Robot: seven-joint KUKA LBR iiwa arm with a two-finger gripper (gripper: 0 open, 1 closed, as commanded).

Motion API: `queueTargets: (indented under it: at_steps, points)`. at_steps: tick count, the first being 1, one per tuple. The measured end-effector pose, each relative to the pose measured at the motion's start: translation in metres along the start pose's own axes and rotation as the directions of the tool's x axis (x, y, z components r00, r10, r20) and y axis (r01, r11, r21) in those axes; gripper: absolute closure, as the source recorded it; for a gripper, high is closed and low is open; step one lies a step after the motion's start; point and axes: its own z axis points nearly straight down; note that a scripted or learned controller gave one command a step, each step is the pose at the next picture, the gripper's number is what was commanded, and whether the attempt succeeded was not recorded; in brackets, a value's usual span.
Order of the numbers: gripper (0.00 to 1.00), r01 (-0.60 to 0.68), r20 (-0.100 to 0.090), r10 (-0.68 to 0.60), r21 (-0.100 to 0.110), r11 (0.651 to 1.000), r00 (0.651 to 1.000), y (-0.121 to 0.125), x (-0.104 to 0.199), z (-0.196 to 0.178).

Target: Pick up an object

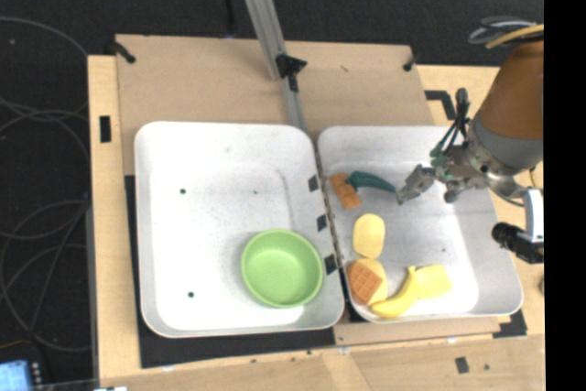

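My gripper [432,189] hangs over the upper middle of the right bin [476,233], open, with nothing between its fingers. Just left of its left finger [414,183] lies a teal tool-like piece [371,183]. Beside that sits a small orange block [345,192] by the bin's left wall. Below them rests a pale yellow rounded piece [369,235]. A waffle-patterned orange piece [366,279], a banana [396,299] and a yellow block [433,280] crowd the bin's front edge.
The left bin [183,188] holds a green bowl [282,266] near its front right corner. A slanted metal pole [261,5] rises behind the bins. The grey arm with its orange band [513,105] comes in from the right.
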Motion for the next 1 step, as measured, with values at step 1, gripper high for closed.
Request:
queueTargets:
  at_steps: [1]
  points:
    - [0.00,-0.001,0.000,0.001,0.000,1.000,1.000,0.0001,0.0000,-0.0001]
